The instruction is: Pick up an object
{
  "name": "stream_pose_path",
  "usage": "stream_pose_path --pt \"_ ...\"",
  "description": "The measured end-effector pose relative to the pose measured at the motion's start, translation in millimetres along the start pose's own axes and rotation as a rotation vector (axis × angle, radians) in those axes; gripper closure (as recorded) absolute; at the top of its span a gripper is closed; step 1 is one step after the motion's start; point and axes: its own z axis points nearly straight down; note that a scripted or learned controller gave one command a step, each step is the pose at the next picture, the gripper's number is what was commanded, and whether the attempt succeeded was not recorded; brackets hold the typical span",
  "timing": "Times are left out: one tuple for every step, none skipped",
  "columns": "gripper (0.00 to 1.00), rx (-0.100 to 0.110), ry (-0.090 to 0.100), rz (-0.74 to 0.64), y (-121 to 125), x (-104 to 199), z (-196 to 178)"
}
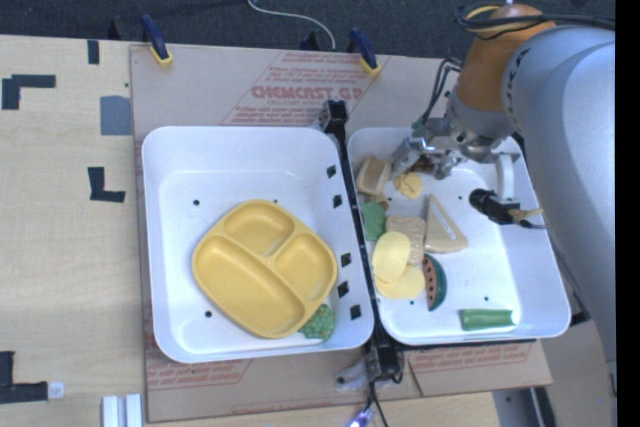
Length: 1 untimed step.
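White bins sit side by side on the worktop [60, 215]. Right bin [520, 315]: pincer [425, 158] low near the far rim, grip hidden, just above a small yellow piece [408, 185] among crowded food toys; open floor front-right.

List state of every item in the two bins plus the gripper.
yellow divided plate: right way up, flat in the left bin, compartments bare
broccoli piece: beside the plate's near edge
watermelon slice: lying in the right bin
green stick: lying flat, apart from the pile
pale wedge: lying in the pile
gripper: low over the right bin's far end
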Motion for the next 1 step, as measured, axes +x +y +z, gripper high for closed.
stream_pose_path --pt "0.0 -0.003 0.0 0.007 -95.5 -42.3 -2.8"
